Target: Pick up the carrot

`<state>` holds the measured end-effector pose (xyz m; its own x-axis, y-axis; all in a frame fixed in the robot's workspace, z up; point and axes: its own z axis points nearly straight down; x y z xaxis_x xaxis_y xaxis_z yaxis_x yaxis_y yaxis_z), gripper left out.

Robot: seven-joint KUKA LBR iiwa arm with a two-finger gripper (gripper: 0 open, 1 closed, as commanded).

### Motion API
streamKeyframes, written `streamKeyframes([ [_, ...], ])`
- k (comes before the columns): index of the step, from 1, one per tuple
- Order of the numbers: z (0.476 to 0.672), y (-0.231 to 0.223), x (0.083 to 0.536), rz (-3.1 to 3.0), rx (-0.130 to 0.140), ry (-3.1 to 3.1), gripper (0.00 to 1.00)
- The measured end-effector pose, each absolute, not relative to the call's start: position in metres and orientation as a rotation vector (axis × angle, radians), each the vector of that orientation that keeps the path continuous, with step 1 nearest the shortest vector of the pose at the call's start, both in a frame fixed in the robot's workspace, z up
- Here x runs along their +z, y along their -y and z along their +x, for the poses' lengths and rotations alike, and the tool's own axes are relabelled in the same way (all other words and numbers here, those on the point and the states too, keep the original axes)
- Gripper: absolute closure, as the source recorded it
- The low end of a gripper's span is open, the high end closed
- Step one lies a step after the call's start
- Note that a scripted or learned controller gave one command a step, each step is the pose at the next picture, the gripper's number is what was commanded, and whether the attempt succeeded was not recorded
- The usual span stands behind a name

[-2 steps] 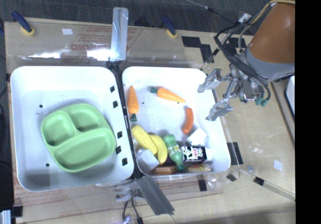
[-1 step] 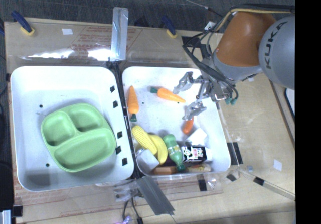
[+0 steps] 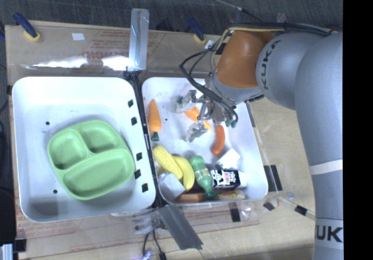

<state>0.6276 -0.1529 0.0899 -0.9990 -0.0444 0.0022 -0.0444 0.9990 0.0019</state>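
Note:
The carrot (image 3: 154,116), orange with a small green stub at its near end, lies along the left wall of the right bin (image 3: 175,87). My gripper (image 3: 193,116) hangs over the middle of that bin, a short way right of the carrot and not touching it. Its two silver fingers (image 3: 189,100) stand apart, so it is open. A small orange piece (image 3: 193,114) lies in the gap between them, and whether they touch it I cannot make out.
A red-orange pepper-like thing (image 3: 218,139) lies just right of the gripper. Nearer the front sit a corn cob (image 3: 165,160), a banana (image 3: 186,172), a green bottle (image 3: 203,176), a black carton (image 3: 225,178) and a white block (image 3: 232,157). The left bin (image 3: 26,95) holds a green divided plate (image 3: 90,158).

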Motion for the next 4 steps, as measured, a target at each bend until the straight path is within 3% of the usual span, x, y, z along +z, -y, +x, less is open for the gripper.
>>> streamKeyframes([
  [1,0.631,0.152,0.104,0.082,0.002,3.146,1.00],
  [2,0.602,0.072,0.198,-0.107,-0.002,3.151,1.00],
  [3,0.579,0.013,0.197,-0.345,-0.001,3.120,1.00],
  [4,0.564,0.073,0.270,-0.400,0.003,3.125,1.00],
])
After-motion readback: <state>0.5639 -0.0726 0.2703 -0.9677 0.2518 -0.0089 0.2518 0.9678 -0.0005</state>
